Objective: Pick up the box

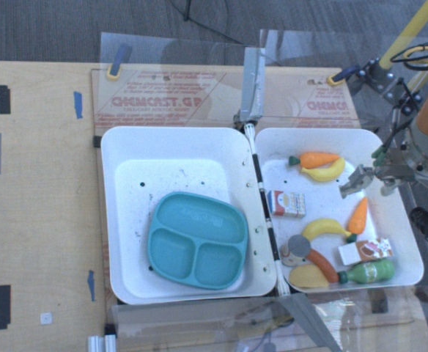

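A: Over the right bin [413, 249], near its far right wall, hangs the gripper [368, 180]. Fingers look spread a fair way apart, nothing between them, touching nothing I can make out.

B: And the box?

A: Small red-and-white box [287, 204], lying flat on the bin floor close against the divider side, so at the left edge of that bin. It lies off to the left of the fingers and a little nearer the camera, well apart from them. Long axis runs roughly left to right across the view, slightly tilted.

B: Anything crowding it?

A: Not tightly. A yellow banana [327, 170] and a carrot [319, 158] sit beyond it; another banana [325, 229] and a grey disc [297, 247] sit on the near side. A second carton [365, 251] rests by the green bottle [368, 272] at the near right; my guess is either could count as a box, but the red-and-white one stands freer.

B: Left bin?

A: Teal divided tray [198, 239], nothing relevant.

B: So the move?

A: Judging from this, travel left across the bin, then close across the short sides.
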Motion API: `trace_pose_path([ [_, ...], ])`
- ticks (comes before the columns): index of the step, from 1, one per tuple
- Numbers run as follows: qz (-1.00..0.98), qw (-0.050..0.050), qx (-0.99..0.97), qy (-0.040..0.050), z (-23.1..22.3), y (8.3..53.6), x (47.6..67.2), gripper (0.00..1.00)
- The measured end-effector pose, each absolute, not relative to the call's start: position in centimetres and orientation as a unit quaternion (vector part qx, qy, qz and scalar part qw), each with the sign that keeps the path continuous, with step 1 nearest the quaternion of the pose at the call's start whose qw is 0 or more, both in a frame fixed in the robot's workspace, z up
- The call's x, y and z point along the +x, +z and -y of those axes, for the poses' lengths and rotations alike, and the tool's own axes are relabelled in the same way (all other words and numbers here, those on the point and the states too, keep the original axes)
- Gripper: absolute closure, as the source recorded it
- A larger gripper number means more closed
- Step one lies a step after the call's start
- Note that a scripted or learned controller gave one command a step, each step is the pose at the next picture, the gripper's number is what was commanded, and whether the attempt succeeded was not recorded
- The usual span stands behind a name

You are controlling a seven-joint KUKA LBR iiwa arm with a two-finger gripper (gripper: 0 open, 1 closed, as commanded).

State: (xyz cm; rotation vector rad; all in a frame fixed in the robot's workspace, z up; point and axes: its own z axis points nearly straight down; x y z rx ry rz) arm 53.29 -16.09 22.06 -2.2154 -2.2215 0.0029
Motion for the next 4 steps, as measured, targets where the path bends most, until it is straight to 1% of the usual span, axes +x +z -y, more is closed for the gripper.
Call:
trace_pose_path([
  [1,0.711,0.002,-0.703,0.0007,12.5,10.0,47.9,0.00],
  [2,0.695,-0.002,-0.719,-0.0011,8.9,8.9,61.2,0.00],
  [3,0.686,-0.004,-0.728,-0.0035,9.7,8.8,53.7,0.00],
  [4,0.590,-0.003,-0.808,-0.0019,9.9,8.8,59.9,0.00],
])
